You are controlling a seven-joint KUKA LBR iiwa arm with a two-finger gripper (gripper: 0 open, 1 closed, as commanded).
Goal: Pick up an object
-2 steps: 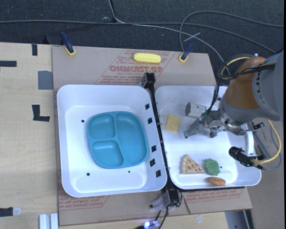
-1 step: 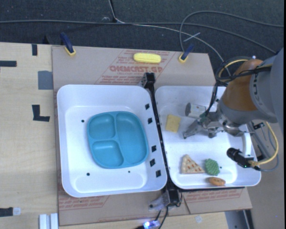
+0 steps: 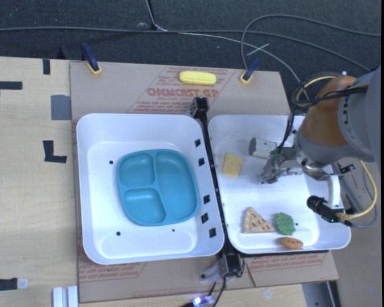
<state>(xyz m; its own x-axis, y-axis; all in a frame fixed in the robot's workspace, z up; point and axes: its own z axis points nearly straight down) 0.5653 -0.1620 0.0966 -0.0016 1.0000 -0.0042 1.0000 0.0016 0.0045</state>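
The gripper (image 3: pixel 269 174) hangs low in the right bin (image 3: pixel 243 128); its wrist blurs the tips, so grip unclear

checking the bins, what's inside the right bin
The right bin holds a yellow block, a pizza slice, a green piece and an orange piece. The gripper hides the floor beneath it.

We note a robotics lab: clamped cardboard (image 3: pixel 179 94) on the surface (image 3: pixel 25 171), loose cables (image 3: pixel 269 27), tape marks (image 3: pixel 51 151).
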